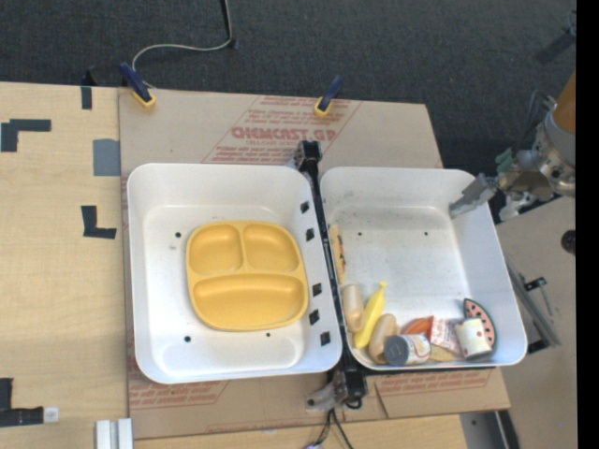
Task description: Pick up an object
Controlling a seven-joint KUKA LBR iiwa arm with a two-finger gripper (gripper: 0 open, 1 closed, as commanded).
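My gripper (487,199) hovers over the right rim of the right bin (402,218), near its back right corner. Its fingers (465,201) stand spread apart with nothing between them. A pile of toy food lies along the bin's front: a yellow banana (372,313), a beige roll (352,305), a grey disc (397,350), an orange-red piece (420,327), a white cup (474,337) and a watermelon slice (478,311). A thin brown stick (335,251) lies against the bin's left wall. All of these are well forward and left of the gripper.
The left bin (159,251) holds a yellow divided plate (248,275) in its middle. Both bins sit on cardboard (271,129) held by yellow-blue clamps (138,86). A black divider clip (307,153) joins the bins at the back.
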